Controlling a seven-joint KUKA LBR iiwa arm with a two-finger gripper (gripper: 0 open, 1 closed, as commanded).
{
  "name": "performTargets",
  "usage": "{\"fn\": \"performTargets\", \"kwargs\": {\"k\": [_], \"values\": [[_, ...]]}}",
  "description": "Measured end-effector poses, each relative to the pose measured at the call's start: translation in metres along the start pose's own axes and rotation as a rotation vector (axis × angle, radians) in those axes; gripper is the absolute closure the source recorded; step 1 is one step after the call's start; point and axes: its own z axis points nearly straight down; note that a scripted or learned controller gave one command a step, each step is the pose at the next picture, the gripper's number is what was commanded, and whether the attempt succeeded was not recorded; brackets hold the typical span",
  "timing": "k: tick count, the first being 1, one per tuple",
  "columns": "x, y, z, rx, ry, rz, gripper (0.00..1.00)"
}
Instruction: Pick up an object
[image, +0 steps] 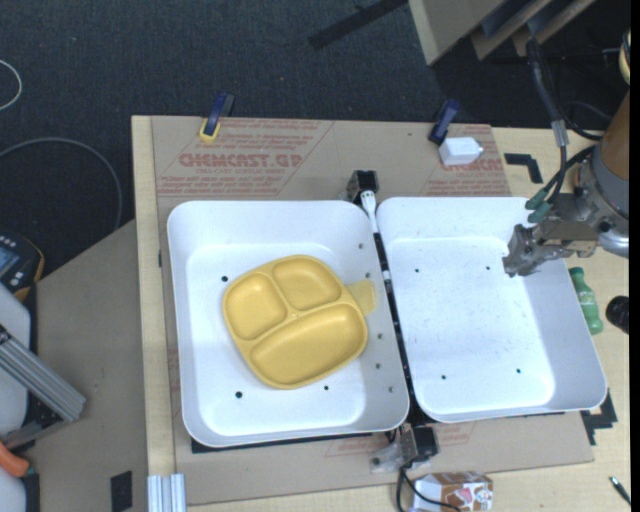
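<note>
Hovering over right bin, gripper state unclear, can't tell if holding anything; yellow plate well left, in left bin.

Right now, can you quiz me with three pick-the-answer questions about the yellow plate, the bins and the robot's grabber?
1. Where is the yellow plate?
A. left bin
B. right bin
C. the floor

2. How many sections does the plate have?
A. one
B. three
C. six

3. Where is the gripper?
A. pressing on the plate
B. over the right bin's far right part
C. over the left bin

Answers: 1 A, it lies flat in the left bin. 2 B, two small hollows and one large. 3 B, it hangs above the right bin, far from the plate.
</note>
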Motion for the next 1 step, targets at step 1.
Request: {"fn": "performTargets", "kwargs": {"k": [1], "values": [[0.0691, -0.0084, 0.0157, 0.009, 0.004, -0.005, 1.00]]}}
